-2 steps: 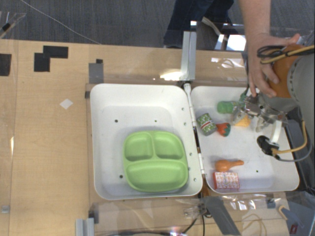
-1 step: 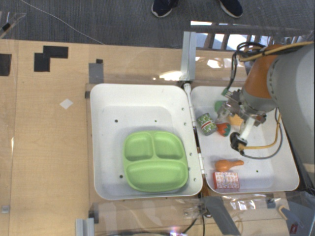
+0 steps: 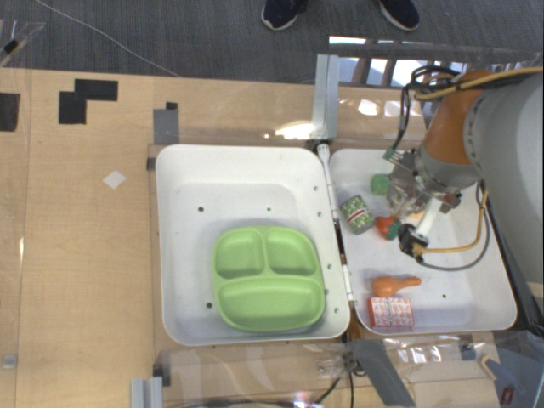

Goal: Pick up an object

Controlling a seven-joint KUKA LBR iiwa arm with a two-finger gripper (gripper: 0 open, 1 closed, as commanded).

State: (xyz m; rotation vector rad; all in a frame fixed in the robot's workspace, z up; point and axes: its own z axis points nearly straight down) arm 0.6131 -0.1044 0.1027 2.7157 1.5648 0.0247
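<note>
The arm reaches in from the right over the right bin [image 3: 476, 300]. Its gripper [image 3: 403, 214] hangs low in the middle of that bin, just right of a small red-orange piece [image 3: 387, 225]. A green can with a red patterned end [image 3: 357, 213] lies to the gripper's left. A small green block [image 3: 379, 183] sits at the gripper's upper left, partly hidden by the wrist. Nearer the front lie an orange carrot-shaped toy [image 3: 395, 285] and a red-and-white packet [image 3: 391, 312].
The left bin [image 3: 195, 177] holds a green divided plate [image 3: 269, 278] in its front half. A raised divider [image 3: 334, 219] separates the two bins. A yellow and black cable [image 3: 450, 252] loops from the wrist over the right bin. A person's shoes [image 3: 293, 0] stand beyond the bench.
</note>
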